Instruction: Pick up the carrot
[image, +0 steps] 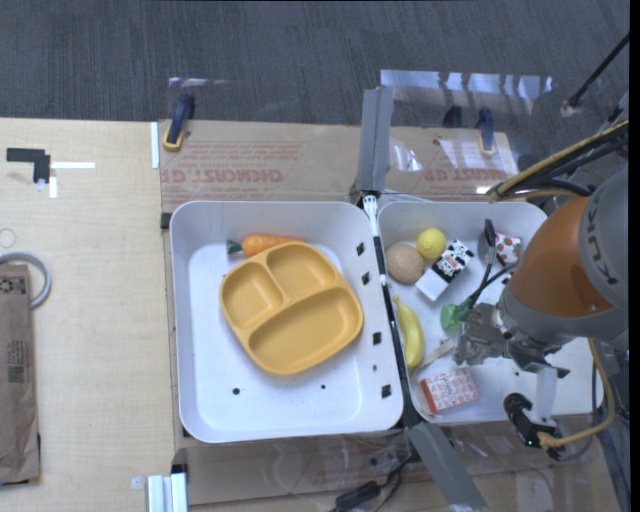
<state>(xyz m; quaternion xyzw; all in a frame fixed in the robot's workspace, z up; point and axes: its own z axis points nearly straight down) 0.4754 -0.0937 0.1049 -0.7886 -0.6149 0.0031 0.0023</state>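
Here: carrot (262, 242), yellow plate (291, 307) in left bin (190, 330); gripper (478, 340) state unclear.

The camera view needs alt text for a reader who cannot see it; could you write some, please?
A carrot lies in the left bin, touching the far edge of a yellow divided plate. The arm's gripper is over the right bin, among a banana, lemon and small boxes.

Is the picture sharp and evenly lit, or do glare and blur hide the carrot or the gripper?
Camera view: even light, soft shadows; the carrot beside the yellow plate is sharp. Glare sits on the clear sheet at the top. The gripper area is dark and cluttered, so its details are hard to read.
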